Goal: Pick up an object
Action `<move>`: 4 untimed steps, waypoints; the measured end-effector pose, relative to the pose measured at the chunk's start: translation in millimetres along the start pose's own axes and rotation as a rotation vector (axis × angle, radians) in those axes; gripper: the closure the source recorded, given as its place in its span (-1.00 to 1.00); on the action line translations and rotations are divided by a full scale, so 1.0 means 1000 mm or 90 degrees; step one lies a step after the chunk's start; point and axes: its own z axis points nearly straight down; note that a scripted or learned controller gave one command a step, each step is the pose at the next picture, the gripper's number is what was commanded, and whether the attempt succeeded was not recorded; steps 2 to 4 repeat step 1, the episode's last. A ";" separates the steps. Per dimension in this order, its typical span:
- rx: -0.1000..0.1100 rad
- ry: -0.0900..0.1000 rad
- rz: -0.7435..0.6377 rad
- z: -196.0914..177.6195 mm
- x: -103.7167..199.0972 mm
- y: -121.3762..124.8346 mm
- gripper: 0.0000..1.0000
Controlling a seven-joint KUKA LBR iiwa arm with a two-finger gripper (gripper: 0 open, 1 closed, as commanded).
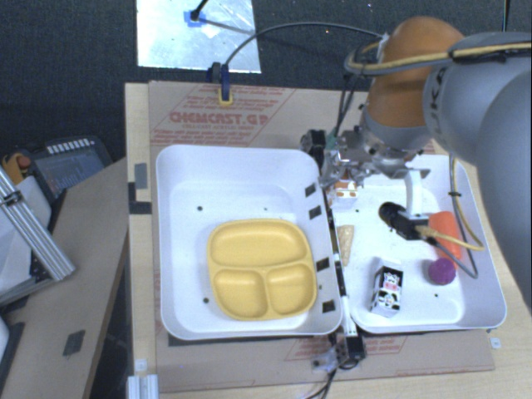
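Milk carton [386,290] boxy, purple ball [441,271] round, yellow tray [261,268] three-compartment

A dark speckled carpet floor [66,48] surrounds the pale wooden table [137,140], whose top carries a brown cardboard sheet with red lettering [220,116]. A shiny square metal plate [198,22] lies on the floor beyond the table. At the left stands a lower beige side table [79,248] bearing a slanted silver aluminium rail [33,231] and a dark keypad device [71,163].
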 end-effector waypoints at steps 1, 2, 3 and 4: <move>-0.001 0.001 -0.001 -0.014 0.058 -0.003 1.00; -0.001 0.001 -0.001 -0.014 0.058 -0.003 1.00; -0.001 0.001 -0.001 -0.014 0.058 -0.003 1.00; -0.001 0.001 -0.001 -0.014 0.058 -0.003 1.00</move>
